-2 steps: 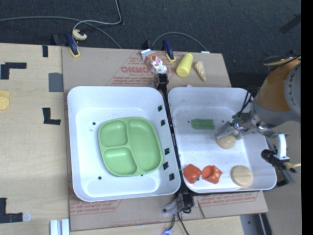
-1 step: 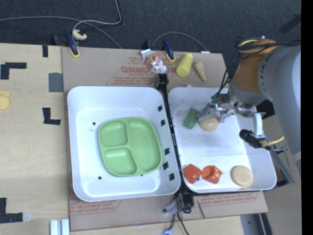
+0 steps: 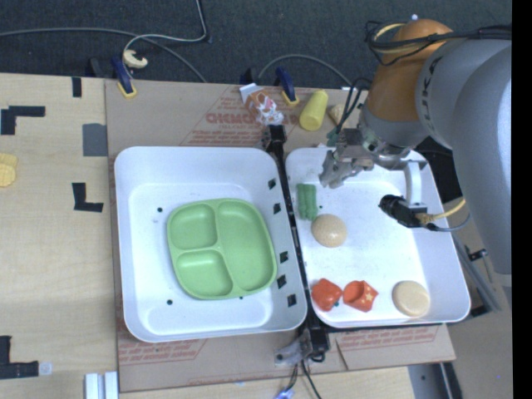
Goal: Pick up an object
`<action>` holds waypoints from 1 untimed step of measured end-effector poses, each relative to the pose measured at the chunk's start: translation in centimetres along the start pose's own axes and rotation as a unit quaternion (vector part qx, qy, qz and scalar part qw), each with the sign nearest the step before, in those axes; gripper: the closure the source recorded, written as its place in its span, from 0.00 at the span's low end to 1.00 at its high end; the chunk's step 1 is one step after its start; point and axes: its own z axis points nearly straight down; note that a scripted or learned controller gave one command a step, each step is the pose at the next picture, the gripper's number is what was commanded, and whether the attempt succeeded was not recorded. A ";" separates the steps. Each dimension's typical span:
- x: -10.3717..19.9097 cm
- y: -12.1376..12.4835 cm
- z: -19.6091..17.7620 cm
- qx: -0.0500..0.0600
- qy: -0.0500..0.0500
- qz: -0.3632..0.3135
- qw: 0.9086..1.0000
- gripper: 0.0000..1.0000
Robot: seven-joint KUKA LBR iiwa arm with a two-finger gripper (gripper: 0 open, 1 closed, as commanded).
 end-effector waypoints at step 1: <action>-0.1 -0.1 0.1 0.001 -0.001 0.000 1.000 0.00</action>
